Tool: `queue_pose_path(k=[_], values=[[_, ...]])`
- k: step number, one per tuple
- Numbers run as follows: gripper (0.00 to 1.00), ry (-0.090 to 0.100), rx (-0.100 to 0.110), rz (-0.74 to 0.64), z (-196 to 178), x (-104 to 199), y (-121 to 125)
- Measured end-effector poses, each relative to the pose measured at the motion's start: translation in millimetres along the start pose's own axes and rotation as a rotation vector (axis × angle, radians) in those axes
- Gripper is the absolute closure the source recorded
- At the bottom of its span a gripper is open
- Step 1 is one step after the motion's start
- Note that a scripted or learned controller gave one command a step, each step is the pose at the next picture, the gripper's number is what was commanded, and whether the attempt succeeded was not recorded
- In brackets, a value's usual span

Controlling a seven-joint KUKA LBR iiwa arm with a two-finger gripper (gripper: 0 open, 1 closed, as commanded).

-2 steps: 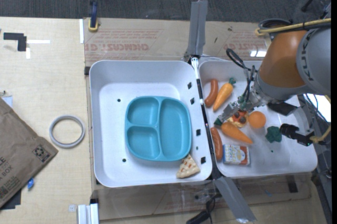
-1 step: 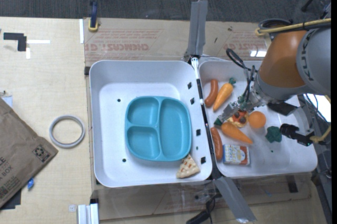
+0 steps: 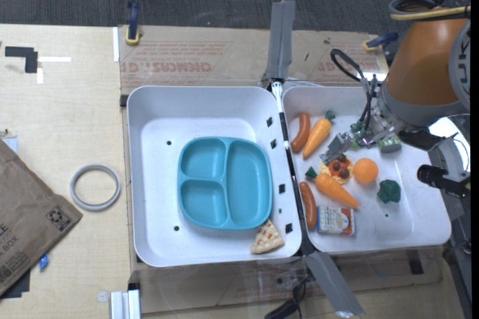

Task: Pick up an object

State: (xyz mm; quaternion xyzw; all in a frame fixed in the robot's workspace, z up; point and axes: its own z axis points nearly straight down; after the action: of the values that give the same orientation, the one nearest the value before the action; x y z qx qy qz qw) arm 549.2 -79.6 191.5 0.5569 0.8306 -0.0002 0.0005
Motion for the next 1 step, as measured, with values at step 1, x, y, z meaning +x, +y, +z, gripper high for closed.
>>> queue_pose_path(k=[1], values=[[0.0,0.001,0.002,0.079,0.5,-2.8,-16.3]])
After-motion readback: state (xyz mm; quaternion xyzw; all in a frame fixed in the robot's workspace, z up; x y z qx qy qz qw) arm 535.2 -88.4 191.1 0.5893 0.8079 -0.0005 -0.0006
